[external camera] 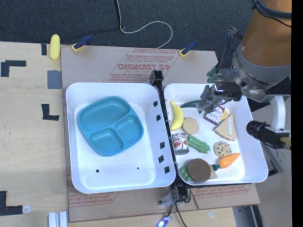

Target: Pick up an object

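The gripper [207, 104] hung over the upper part of the right bin [253, 167], at about one o'clock from that bin's middle, with the grey and orange arm [267, 37] rising behind it toward the two o'clock corner of the view. Whether its fingers were apart or together could not be told; they merged into a dark shape against the bin floor, and nothing could be seen held between them.

Just beside the gripper, at its four o'clock, lay a small red and white packet [216, 115], partly under the arm's shadow. A wedge of cheese [227, 127] lay touching that packet at its five o'clock. A banana [176, 116] curved along the bin's left wall, at nine o'clock from the gripper, and a round tan biscuit [191, 126] lay just beside it. Below these were a small can [180, 143], a green pea pod [199, 144], a chocolate chip cookie [222, 148], a carrot [229, 160] and a burger [199, 170], the last at six o'clock in the bin.

The left bin [80, 174] held a blue sectioned plate [110, 126], lying toward its eleven o'clock. Both bins rested on a cardboard sheet [137, 63].
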Tool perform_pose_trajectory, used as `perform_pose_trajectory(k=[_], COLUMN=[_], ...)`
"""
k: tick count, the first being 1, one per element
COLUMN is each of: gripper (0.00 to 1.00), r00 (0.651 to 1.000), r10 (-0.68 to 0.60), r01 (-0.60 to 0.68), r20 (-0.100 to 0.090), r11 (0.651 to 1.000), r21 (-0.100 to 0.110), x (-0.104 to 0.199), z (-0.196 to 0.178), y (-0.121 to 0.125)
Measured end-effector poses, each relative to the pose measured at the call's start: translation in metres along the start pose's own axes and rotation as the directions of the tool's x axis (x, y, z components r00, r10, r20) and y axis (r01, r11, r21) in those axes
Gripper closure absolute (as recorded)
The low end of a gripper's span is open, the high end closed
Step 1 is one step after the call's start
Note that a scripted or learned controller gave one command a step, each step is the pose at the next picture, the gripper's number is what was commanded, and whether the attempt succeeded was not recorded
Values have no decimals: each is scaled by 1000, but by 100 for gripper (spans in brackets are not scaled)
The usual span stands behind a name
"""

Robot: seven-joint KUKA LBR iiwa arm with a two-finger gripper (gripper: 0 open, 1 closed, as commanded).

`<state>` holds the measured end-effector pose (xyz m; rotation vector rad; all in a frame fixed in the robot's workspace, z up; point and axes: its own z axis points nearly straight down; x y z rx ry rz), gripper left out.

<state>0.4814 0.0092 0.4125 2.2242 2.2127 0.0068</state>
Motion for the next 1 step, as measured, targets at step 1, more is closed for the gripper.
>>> perform_pose_trajectory(k=[1], gripper=[100], r00=[1000], r10=[-13], r01=[13], r20=[-2], r11=[1000], r21=[1], x=[64], z=[-51], y=[2])
